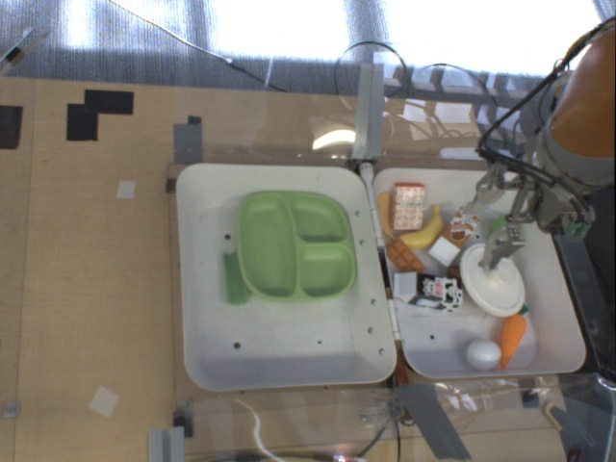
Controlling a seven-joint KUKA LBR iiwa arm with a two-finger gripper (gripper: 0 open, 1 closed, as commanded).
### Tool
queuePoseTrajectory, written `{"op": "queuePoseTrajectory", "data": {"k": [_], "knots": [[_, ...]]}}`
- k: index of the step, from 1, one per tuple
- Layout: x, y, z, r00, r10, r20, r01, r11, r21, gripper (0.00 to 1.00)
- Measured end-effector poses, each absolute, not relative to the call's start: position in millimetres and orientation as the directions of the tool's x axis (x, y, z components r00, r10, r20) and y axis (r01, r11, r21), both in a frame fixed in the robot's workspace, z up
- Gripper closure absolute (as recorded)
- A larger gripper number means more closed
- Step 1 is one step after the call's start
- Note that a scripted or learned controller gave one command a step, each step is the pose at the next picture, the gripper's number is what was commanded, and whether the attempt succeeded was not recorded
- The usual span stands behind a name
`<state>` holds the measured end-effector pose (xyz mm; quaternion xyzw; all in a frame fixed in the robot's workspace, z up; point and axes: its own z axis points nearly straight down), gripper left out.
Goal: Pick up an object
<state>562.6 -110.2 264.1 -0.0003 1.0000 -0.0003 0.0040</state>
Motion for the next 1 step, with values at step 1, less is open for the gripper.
{"op": "queuePoseTrajectory", "data": {"k": [1], "knots": [[644.5,-89.1,113.4,-1.000,-0.001,0.001,-0.001,1.000,0.002,0.00]]}}
